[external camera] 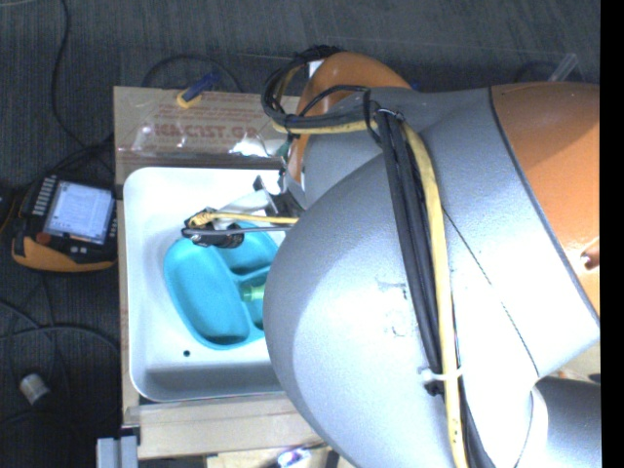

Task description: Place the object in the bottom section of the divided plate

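Grey and bulky, the robot arm (390, 291) reaches in from the right and covers much of the bench, with its orange band (551, 164) at the far right. To its left lies a shallow white bin (146, 261) holding a bright blue divided plate (205, 286), set at a slant with its sections side by side.

The gripper (276, 195) hangs low over the upper edge of the plate, tucked under the arm's bulk. Whether it is open or closed cannot be told from here.

A small green object (255, 292) peeks out at the plate's right side, right against the arm's outline. It appears to rest on the plate, near a dividing ridge, but which section it is in cannot be told.

Judging by this, the placing step is in hand or close to done. The next move calls for confirming that the object sits in the bottom section, then lifting straight up without nudging the plate.

Outside the bin, a handheld controller (73, 217) with a lit screen lies on the dark floor.
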Controlling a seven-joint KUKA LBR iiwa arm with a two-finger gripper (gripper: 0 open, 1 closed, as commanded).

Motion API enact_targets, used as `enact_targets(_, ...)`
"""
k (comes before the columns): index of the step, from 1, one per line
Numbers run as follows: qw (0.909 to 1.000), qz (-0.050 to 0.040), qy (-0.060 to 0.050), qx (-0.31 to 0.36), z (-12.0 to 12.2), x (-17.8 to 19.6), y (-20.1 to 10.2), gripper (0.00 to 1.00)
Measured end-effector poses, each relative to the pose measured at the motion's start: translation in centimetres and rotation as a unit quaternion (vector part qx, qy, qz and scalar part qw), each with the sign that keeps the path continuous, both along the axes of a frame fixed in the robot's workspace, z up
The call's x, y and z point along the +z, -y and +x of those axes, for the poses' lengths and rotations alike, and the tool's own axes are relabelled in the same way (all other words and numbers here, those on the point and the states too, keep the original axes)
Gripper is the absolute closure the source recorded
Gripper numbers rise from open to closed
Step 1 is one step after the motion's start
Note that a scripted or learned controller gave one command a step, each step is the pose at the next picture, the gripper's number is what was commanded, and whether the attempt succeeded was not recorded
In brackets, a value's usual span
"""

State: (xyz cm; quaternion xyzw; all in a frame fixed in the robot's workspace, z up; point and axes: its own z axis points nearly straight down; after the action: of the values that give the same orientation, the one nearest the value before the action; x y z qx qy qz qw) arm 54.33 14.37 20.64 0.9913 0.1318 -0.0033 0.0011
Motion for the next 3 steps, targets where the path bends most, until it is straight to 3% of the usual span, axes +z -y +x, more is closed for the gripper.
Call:
enact_targets(1,0.9995,0.0009,0.0,0.031,8.9,-1.0,-5.6,1.0)
enact_targets(2,0.9997,-0.0002,0.0,-0.025,0.9,5.6,-7.8,1.0)
enact_targets(3,1.0,-0.002,0.003,-0.008,-5.1,18.5,-0.2,1.0)
